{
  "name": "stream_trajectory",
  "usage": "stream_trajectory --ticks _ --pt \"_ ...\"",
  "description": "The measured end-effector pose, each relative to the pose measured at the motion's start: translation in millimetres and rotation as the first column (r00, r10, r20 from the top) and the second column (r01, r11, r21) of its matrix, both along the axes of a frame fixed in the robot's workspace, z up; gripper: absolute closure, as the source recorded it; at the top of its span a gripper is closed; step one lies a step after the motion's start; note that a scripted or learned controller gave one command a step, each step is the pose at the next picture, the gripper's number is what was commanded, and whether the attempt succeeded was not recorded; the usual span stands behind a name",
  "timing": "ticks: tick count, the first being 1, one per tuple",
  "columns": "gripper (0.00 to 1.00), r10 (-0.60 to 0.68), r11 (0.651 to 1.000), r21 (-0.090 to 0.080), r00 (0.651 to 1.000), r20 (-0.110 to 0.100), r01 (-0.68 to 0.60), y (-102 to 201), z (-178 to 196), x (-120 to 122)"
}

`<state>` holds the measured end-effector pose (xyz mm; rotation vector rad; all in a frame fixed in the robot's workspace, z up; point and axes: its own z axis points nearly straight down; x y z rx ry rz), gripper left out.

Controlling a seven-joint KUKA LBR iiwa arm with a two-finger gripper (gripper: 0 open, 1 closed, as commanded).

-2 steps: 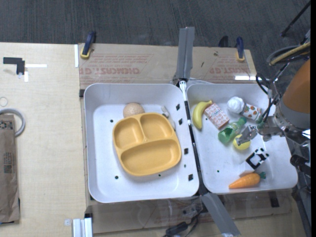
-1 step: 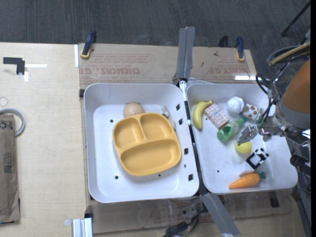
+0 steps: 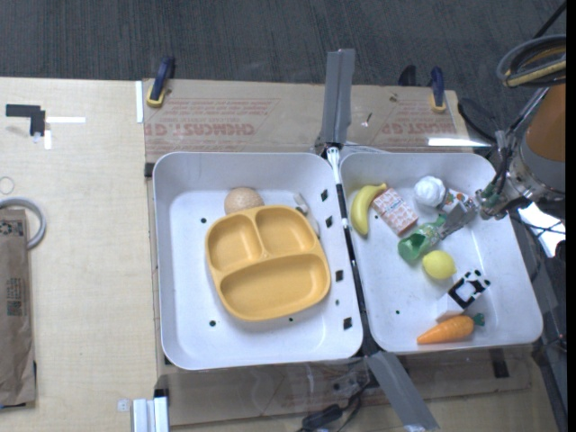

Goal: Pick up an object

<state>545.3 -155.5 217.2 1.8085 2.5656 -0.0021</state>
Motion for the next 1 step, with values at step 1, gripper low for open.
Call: stream_trajectory --ticks 1 --pt "0.0 0.032 0.999 0.002 0.999 -0.003 -0.032 49.6 -83.7 16.7"
